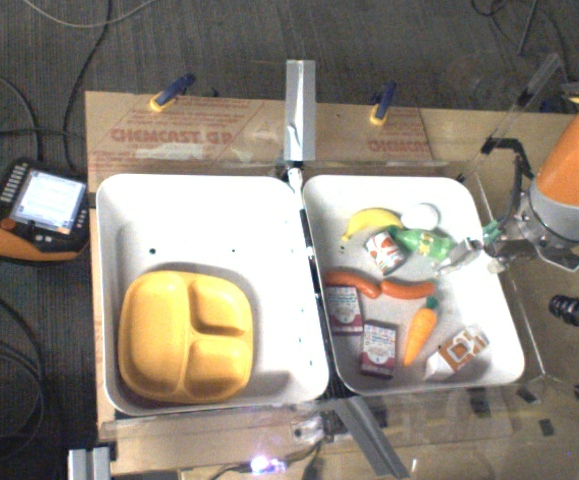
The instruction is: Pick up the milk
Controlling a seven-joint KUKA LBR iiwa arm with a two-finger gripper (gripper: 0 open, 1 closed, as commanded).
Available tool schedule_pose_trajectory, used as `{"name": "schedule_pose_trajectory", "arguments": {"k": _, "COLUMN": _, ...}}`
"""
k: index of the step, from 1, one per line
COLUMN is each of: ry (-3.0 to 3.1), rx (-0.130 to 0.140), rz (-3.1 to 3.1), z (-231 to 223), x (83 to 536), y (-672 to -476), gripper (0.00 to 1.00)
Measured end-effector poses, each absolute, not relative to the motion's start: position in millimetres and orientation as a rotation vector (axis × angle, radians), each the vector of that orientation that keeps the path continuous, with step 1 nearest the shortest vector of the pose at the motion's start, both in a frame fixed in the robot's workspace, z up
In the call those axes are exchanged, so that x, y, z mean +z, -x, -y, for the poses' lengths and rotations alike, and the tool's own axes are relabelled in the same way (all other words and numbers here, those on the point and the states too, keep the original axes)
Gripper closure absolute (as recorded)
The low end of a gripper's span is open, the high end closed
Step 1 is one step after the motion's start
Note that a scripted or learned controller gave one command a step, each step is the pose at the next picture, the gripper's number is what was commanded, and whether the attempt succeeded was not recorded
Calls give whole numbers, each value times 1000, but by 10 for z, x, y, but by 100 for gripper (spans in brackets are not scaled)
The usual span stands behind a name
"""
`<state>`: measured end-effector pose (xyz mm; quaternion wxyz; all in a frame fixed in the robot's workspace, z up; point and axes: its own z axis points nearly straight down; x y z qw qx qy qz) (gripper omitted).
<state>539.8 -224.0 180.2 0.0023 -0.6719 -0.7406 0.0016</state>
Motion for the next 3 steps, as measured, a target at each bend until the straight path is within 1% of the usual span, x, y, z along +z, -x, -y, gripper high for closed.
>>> {"name": "schedule_pose_trajectory", "arguments": {"k": 1, "ry": 2028, "rx": 5, "rz": 2394, "z": 2243, "x": 1955, "y": -5055, "gripper": 0}}
{"name": "schedule_pose_trajectory", "arguments": {"k": 2, "ry": 1975, "rx": -10, "rz": 2436, "z": 2181, "x": 1014, "y": -4911, "gripper": 0}}
{"name": "schedule_pose_trajectory", "arguments": {"k": 3, "ry": 1812, "rx": 2, "rz": 2562, "z": 1553, "x": 1968, "y": -5521, "gripper": 0}}
